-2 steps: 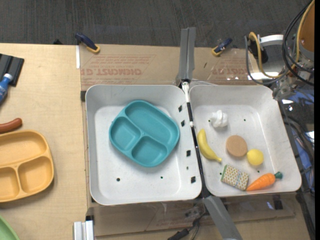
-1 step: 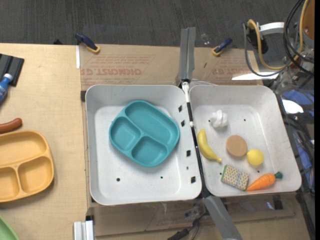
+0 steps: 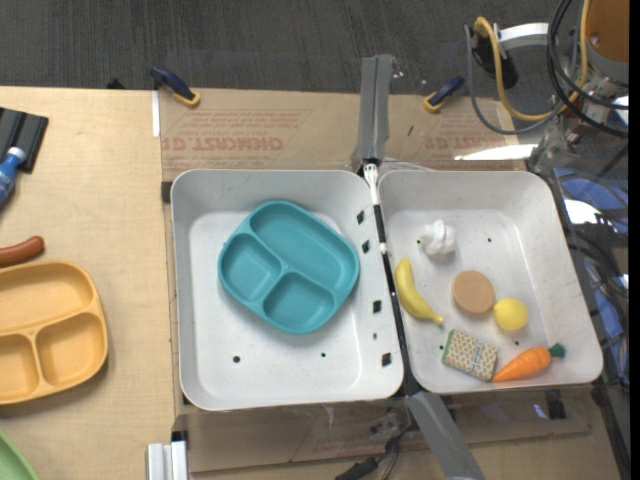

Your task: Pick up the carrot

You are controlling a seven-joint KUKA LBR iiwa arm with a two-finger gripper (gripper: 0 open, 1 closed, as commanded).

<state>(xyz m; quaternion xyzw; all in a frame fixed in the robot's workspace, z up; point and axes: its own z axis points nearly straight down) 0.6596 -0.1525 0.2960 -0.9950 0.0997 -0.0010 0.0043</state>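
Note:
The orange carrot [image 3: 523,364] with a green top lies in the front right corner of the right bin [image 3: 545,218], its green end pointing right. It almost touches a patterned rectangular block [image 3: 470,354] on its left, and a yellow lemon [image 3: 510,314] lies just behind it. Part of the arm [image 3: 605,18], with its orange band and cables, hangs at the top right, well behind the bin and far from the carrot.
The right bin also holds a banana [image 3: 415,293], a tan disc [image 3: 473,292] and a white crumpled piece [image 3: 437,237]. A teal divided plate [image 3: 289,266] sits in the left bin [image 3: 200,368]. A yellow tray [image 3: 45,333] and a sausage [image 3: 20,250] lie on the bench's left.

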